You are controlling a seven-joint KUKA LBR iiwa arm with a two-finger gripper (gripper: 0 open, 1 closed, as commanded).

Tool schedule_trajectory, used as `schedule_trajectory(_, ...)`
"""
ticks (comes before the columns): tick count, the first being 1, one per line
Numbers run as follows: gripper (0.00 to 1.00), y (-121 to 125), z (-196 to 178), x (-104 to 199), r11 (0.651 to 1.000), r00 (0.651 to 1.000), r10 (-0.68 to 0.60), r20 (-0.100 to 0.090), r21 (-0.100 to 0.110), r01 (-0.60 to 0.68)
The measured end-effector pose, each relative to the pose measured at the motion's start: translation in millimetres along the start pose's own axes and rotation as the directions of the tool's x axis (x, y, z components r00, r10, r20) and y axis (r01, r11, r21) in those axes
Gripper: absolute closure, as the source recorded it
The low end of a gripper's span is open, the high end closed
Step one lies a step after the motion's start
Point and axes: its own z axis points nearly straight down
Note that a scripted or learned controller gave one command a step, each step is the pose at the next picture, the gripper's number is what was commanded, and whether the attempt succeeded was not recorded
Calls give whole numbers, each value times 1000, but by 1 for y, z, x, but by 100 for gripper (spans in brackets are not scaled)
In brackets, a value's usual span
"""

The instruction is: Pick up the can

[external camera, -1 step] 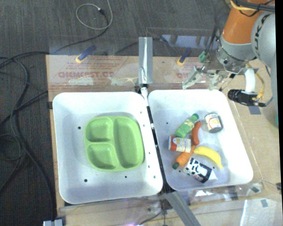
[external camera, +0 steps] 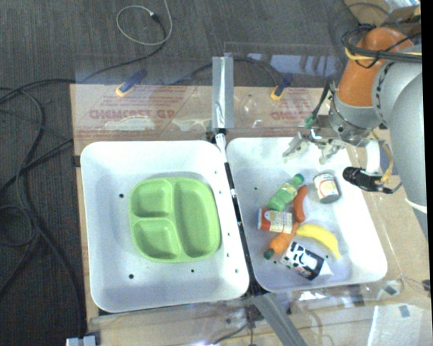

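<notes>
We take the can (external camera: 327,187) as our marker: it lies on its side in the right bin (external camera: 362,270), near that bin's right wall. Above it, toward the bin's far edge, we see the gripper (external camera: 312,150) hovering with its fingers (external camera: 294,149) spread apart — nothing between them, and clear of the can. Left of the can lie a green bottle (external camera: 285,193) and a sausage (external camera: 301,203); below it a banana (external camera: 320,239). Well to the left, in the other bin (external camera: 107,279), sits a green divided tray (external camera: 175,218).
</notes>
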Motion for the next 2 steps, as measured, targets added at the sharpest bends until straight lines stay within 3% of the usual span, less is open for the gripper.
schedule_trajectory(1,0,-40,49,-28,1000,1000,29,-5,-3,-29)
schedule_trajectory(2,100,-39,40,-27,1000,1000,28,-7,-5,-28)
